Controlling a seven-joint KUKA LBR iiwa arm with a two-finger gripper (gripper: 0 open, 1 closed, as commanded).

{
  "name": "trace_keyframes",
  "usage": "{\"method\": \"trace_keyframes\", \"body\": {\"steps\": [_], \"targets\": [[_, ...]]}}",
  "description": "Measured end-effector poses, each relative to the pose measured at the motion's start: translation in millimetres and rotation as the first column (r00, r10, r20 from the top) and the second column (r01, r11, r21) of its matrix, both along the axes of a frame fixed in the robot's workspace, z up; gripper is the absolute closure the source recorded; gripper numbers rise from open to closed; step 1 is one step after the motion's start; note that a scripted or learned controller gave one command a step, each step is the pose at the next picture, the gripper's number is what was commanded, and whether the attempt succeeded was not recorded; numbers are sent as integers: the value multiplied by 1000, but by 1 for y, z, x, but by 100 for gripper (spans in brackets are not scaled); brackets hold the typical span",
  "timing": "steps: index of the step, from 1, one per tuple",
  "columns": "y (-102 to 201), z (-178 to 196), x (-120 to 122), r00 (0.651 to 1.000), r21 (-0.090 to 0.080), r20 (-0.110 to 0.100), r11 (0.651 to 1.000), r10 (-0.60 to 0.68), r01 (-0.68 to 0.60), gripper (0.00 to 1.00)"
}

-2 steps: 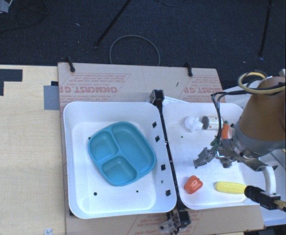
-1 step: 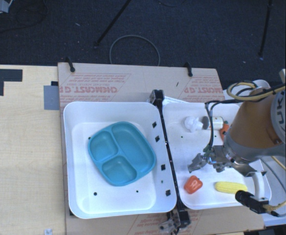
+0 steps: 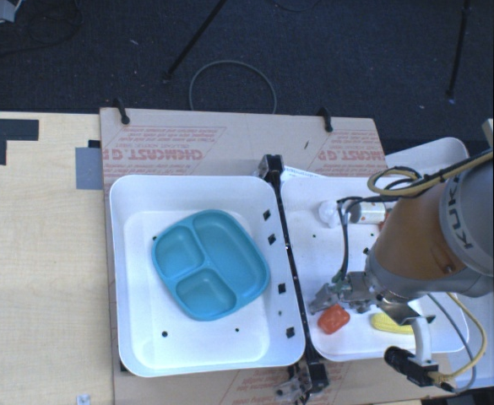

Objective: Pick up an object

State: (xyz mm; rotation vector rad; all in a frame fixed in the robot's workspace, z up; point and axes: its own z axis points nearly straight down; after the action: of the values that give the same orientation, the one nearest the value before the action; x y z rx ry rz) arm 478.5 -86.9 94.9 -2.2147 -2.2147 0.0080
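jaws: the gripper (image 3: pixel 329 296) sat low in the right bin, its metal jaws pointing toward the divider; they looked slightly spread, though the wrist hid much of them, so how far apart was hard to read
hold: nothing showed between the jaws
contact: the jaw tips were just above and beside the red object (image 3: pixel 334 319), maybe touching its top edge
red object: small, rounded, orange-red, glossy like plastic; it lay on the floor of the right bin (image 3: pixel 314 218), near the front and close to the divider
yellow object: (image 3: pixel 392 323) a curved, smooth piece, banana-like, lay just right of the red one, partly under the arm
white object: (image 3: pixel 328 213) small, pale, blurred, near the back of the right bin, well apart from the jaws
arm: (image 3: pixel 437 234) grey casing with a wide orange band, cables looped over it, reaching in from the right
left bin: (image 3: pixel 137 344) shallow, white, smooth-walled; held a teal plate (image 3: pixel 209 264), matte plastic with three compartments and rounded corners, tilted in plan
table: (image 3: pixel 35 268) pale wood grain, with brown cardboard (image 3: pixel 171 146) under the bins
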Motion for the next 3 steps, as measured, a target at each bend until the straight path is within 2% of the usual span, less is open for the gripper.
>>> {"method": "trace_keyframes", "body": {"steps": [1, 3], "targets": [[-2, 13, 1, 1000, -1, 4, 1000, -8, 8, 100], [-16, 112, 10, 1000, -4, 13, 1000, -1, 1, 100]]}}
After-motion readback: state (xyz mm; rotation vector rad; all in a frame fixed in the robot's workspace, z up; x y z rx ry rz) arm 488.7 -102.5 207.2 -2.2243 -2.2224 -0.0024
